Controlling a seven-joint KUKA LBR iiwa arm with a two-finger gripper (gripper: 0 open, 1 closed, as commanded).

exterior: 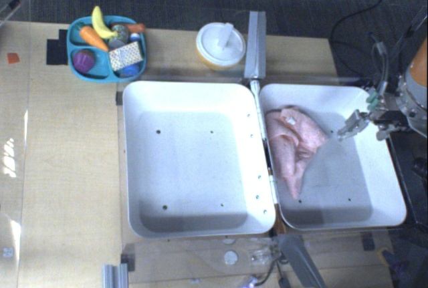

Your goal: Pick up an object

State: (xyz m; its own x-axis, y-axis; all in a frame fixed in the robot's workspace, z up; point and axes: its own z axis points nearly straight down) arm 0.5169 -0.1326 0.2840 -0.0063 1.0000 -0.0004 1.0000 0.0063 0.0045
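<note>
A crumpled pink cloth (294, 146) lies in the right bin (361, 206), against its left wall. My gripper (349, 127) hangs over the upper right part of that bin, just right of the cloth and apart from it. Nothing shows in its grasp. The wrist and arm enter from the right edge.
The left bin (194, 213) adjoins the right one along a metal divider (255, 46). Behind the bins stand a blue tray of toy food (107, 46) and a white lidded bowl (221, 45). Cables hang at the far right.
</note>
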